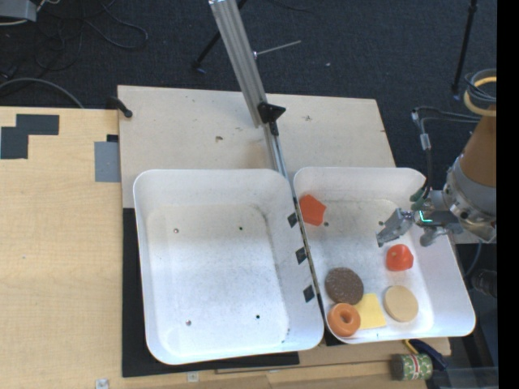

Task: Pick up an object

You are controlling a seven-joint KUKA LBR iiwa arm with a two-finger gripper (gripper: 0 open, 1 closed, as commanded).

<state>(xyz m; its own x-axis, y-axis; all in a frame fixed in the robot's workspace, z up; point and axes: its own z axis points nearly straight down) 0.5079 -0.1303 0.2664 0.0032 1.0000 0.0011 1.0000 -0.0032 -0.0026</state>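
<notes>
One camera is fixed high over the bench (203, 128), looking down at a slant from some way off. It takes in both white bins (211, 331) whole, with dark floor (340, 39) beyond and the arm (478, 177) at the right.

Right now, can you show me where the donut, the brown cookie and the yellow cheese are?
donut (345, 319), camera view, on its orange ring
brown cookie (345, 283), camera view, middle of its top
yellow cheese (374, 312), camera view, its flat face
</notes>
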